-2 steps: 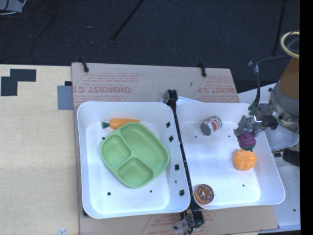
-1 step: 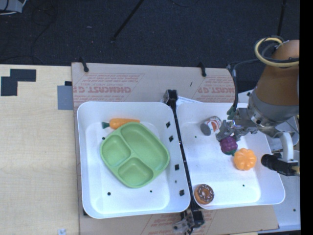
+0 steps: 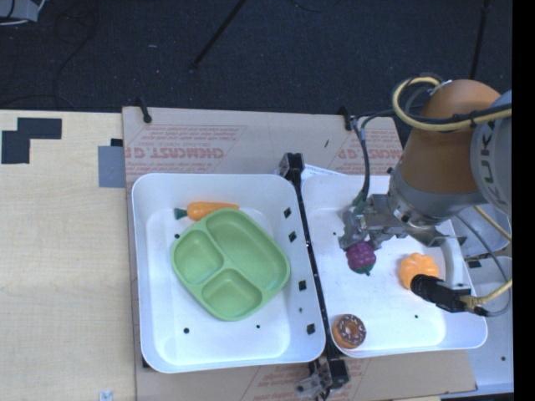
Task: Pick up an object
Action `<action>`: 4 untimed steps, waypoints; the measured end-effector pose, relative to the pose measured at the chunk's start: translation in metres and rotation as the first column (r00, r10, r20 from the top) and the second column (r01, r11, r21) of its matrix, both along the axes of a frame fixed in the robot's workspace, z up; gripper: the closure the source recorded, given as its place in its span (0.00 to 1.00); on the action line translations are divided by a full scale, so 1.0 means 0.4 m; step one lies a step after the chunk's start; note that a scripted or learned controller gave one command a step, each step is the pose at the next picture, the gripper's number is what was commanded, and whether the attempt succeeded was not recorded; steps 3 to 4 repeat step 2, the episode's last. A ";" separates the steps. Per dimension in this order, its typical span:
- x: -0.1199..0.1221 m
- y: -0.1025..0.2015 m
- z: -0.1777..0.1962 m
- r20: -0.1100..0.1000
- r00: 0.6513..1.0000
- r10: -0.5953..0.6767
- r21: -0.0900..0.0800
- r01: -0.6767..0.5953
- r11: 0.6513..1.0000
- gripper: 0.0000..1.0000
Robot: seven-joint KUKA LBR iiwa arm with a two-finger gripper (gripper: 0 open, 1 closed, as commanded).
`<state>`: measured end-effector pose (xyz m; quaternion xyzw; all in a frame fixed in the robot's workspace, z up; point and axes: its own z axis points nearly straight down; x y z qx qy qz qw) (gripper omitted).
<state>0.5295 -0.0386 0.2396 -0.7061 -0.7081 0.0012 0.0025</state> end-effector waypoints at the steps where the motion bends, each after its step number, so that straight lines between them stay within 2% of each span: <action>1: 0.006 0.150 0.008 0.002 1.000 0.002 0.000 -0.002 1.000 1.00; 2: 0.017 0.284 0.013 0.002 1.000 0.002 0.000 -0.002 1.000 1.00; 4: 0.017 0.284 0.013 0.002 1.000 0.002 0.000 -0.002 1.000 1.00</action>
